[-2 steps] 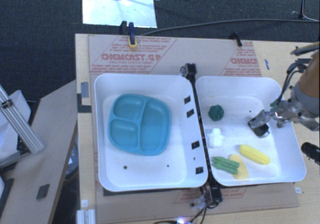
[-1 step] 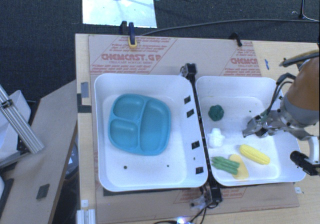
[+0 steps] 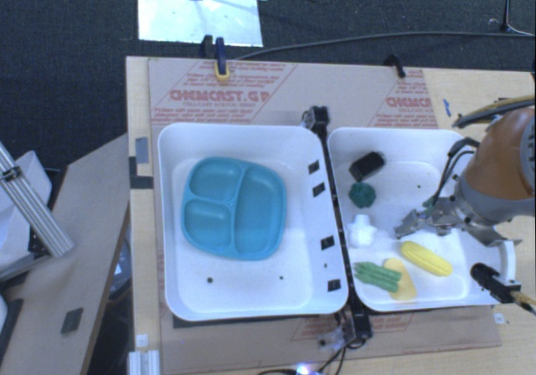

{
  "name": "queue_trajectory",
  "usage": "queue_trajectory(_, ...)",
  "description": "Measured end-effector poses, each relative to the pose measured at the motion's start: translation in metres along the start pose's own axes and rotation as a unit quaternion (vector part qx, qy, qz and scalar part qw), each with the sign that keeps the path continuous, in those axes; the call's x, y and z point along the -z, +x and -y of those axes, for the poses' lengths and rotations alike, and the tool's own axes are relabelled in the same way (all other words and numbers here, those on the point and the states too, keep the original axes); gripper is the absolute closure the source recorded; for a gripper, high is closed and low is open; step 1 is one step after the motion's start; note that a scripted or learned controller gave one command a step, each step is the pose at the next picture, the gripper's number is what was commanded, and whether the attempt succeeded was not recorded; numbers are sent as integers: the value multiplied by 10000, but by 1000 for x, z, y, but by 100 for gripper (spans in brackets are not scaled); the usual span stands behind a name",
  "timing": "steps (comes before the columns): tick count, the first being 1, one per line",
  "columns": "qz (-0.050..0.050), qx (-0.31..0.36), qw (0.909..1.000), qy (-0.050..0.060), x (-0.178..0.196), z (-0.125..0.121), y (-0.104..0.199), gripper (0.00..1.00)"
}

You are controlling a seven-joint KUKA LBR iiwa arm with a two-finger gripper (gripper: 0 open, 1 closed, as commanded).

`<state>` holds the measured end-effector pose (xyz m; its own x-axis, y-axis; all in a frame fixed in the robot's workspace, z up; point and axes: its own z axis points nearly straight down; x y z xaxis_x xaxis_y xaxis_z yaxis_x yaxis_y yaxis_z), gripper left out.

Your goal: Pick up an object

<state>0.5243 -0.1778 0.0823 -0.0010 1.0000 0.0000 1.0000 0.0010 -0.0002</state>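
Camera view: the arm [image 3: 502, 168] is reaching in from the right over the right bin [image 3: 394, 143], its gripper [image 3: 421, 223] hanging just above the yellow corn [image 3: 426, 259]. Whether its jaws are spread or pressed together cannot be told. A blue plate [image 3: 234, 208] is lying in the left bin [image 3: 180, 147].

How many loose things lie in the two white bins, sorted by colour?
Blue: 1, the divided plastic plate
Black: 1, the small block
Dark green: 1, the round knobbly piece
White: 1, the small lumpy piece
Light green: 1, the long bean-like piece
Yellow: 2, the corn cob and the flat piece
Total: 7
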Motion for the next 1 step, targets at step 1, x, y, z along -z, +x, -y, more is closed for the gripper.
queue_trajectory(1,8,3,10000,-23,13,-1,0,100)
